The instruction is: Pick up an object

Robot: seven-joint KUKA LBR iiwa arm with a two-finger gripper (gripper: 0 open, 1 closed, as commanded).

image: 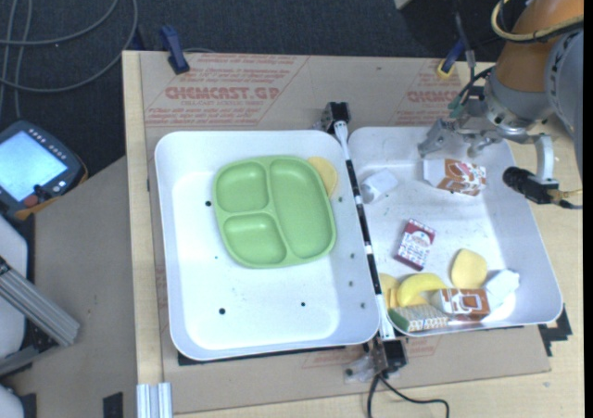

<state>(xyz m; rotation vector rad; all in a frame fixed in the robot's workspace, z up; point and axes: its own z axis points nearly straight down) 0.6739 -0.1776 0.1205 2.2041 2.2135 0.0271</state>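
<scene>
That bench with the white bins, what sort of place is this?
Likely a robotics lab: a grey arm reaches over two white bins, cables lie loose on the carpet, and a handheld control screen sits nearby.

We see the arm (542,45) entering at the upper right of the frame, its orange band uppermost near the corner and the grey wrist section just below it. From there it bends down and to the left. The gripper (460,140) sits right of centre in the upper part of the frame, its two fingers splayed apart with nothing between them.
</scene>
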